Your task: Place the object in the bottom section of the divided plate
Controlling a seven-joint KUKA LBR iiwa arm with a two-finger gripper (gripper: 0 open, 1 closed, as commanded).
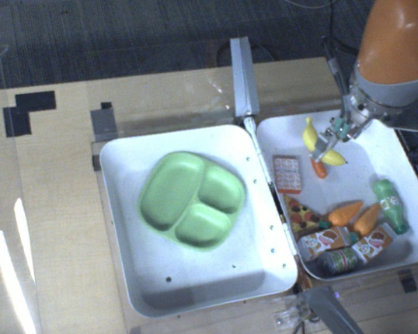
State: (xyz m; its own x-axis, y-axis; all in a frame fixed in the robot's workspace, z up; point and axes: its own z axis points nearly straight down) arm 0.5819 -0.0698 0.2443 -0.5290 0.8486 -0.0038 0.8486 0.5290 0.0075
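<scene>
The plate (191, 198) lies in the left bin (146, 290). The right bin (410, 170) holds a banana (310, 137) at its far side, a packet (287, 173) near its left wall, a bottle (390, 206) at right, carrots (355, 215) between, and a can (337, 261) nearest

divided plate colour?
Light green divided plate, plain, no pattern. Camera view, left bin.

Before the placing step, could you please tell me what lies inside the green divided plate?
The green divided plastic plate in the left white bin holds nothing visible; all three sections show bare green, with nothing covering them.
</scene>
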